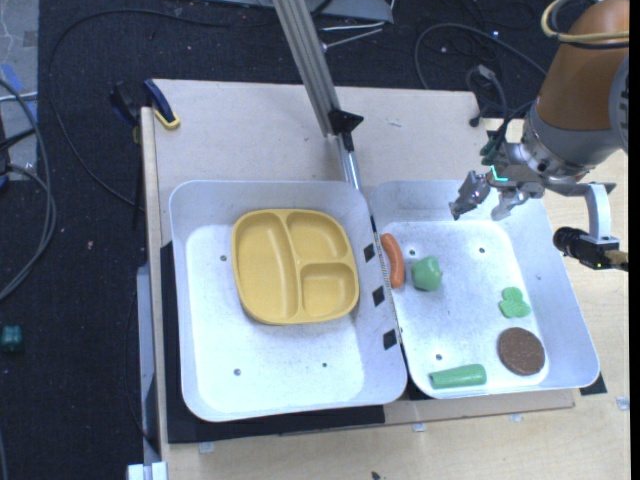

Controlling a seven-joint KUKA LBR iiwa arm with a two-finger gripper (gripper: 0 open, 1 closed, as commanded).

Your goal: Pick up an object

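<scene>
Start at the near edge of the bench (300, 128), where you will find the two white bins side by side. In the right bin (560, 298), a green bar-shaped piece (458, 376) lies flat along the near edge, just left of a round brown disc (521, 351) that sits in the near right corner. Farther in, a small green leaf-like piece (514, 302) rests near the right wall (apart from the disc, just beyond it). Toward the middle of the bin you will see a green chunk (427, 273), and just beside it an orange sausage-shaped piece (393, 259) lying against the left wall, where the two bins meet. In the left bin (200, 298), a yellow divided tray (296, 265) with three compartments sits flat in the far half, nearer the right wall than the left. At the far edge of the right bin, note the gripper (492, 195): it hangs above the far right corner, well apart from every piece in the bin. Its two fingers (468, 197) are spread apart with nothing between them. Above it, the grey arm with its orange band (588, 48) reaches in from the right side of the bench.
</scene>
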